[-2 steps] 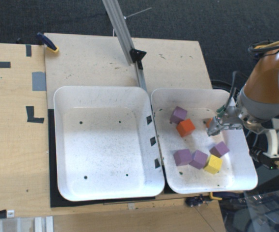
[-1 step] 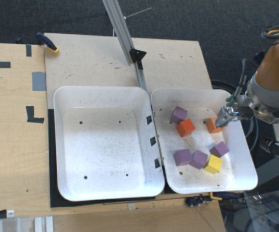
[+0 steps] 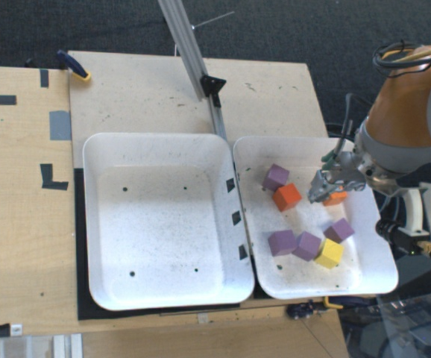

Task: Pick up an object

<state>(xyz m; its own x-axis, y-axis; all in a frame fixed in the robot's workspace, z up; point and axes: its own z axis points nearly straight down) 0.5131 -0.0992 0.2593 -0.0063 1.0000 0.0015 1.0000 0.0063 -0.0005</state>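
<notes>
Camera view: gripper (image 3: 326, 192) over orange block (image 3: 336, 197), right bin (image 3: 372, 274).

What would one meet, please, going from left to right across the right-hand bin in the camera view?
Purple cube near the bin's top → orange cube → gripper with a small orange block beside it. The lower cluster of purple and yellow cubes overlaps these, so I omit it.

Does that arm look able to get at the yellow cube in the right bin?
Probably yes. The yellow cube lies uncovered near the right bin's front, though a purple cube touches its side. The end effector hovers just behind it.
</notes>
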